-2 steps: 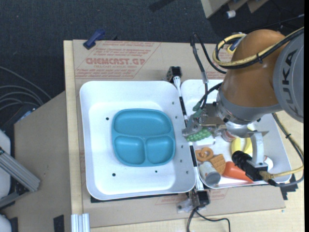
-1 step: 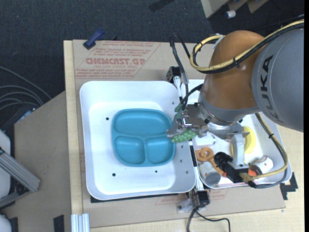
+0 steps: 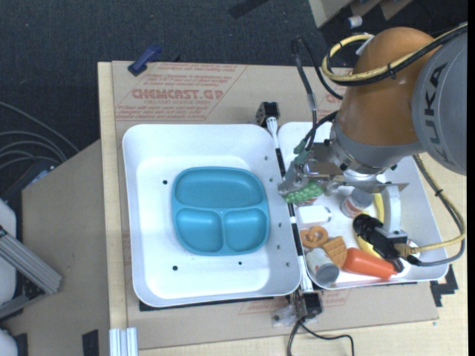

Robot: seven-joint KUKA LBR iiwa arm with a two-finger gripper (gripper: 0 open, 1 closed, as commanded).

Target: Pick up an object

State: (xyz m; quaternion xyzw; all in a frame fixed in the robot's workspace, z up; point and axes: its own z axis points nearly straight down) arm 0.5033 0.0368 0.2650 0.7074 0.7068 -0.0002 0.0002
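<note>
Hand sits over the right bin's left edge, above a green object; finger state cannot be determined.

1. left of the end effector, the left bin is open around the blue divided plate.
2. below the end effector, a pretzel, carrot and can crowd together.

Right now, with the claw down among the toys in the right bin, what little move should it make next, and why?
Probably lift straight up a little. The claw sits low at the right bin's left edge, right over a green toy. Whether it has the toy is unclear; a short rise would show that, before it heads toward the blue tray.
</note>
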